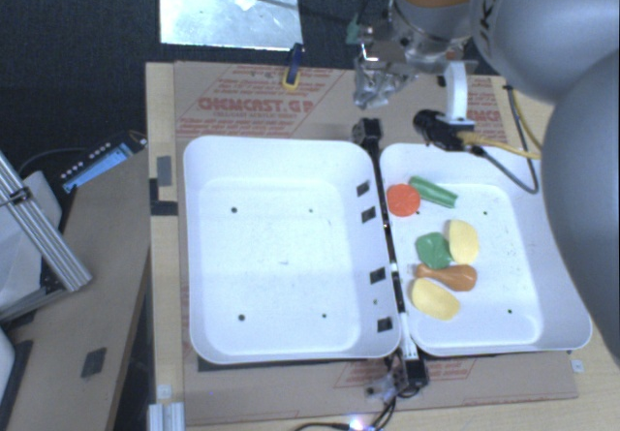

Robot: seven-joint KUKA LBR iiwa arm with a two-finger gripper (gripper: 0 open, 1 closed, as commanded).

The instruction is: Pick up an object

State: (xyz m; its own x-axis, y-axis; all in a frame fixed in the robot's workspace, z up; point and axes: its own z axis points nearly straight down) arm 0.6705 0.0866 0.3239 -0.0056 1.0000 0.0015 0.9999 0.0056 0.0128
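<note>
Hovering gripper (373, 95) at 12 o'clock above bins' divider; I cannot tell jaws' state. Right bin (513, 313) holds orange disc (403, 200), green pod (433, 192), yellow pieces (464, 241), clustered centre-left.

Six small toy-like pieces lie clustered in the right bin (542, 226), toward its left half. Farthest back, a long green piece (433, 192) lies slantwise, its left end just beside a round orange-red disc (403, 200). Nearer, a squat green lump (433, 249) touches a pale yellow oval (464, 241) on its right. Below them an orange-brown piece (451, 275) lies crosswise, and nearest of all rests a yellow oval (435, 298), touching it.
</note>
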